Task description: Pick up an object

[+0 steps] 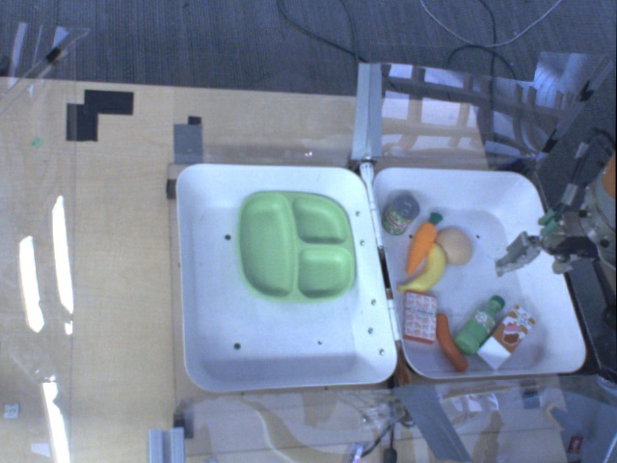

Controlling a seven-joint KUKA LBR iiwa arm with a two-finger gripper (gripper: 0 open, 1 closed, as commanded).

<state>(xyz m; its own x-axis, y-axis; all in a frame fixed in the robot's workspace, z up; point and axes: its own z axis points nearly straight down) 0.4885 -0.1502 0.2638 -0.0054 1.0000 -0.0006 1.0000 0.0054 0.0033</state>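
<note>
Whether the fingers (pixel 525 252) are parted or closed cannot be told; nothing is being seen held between them. They are being hung over the right bin (pixel 521 196), near the carrot (pixel 420 246), banana (pixel 428 270) and bottle (pixel 478 326).

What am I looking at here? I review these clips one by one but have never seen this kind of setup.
This is one camera fixed above a wooden bench, looking down at a slant. Two shallow white bins sit side by side. The left bin holds a green divided tray. The right bin holds toy groceries: a can, a carrot, a banana, a pale round ball, a small red packet, a sausage, a green bottle and a small carton. A robot arm reaches in from the right; its tool hangs over the right bin's right side, with nothing between its fingers.
</note>
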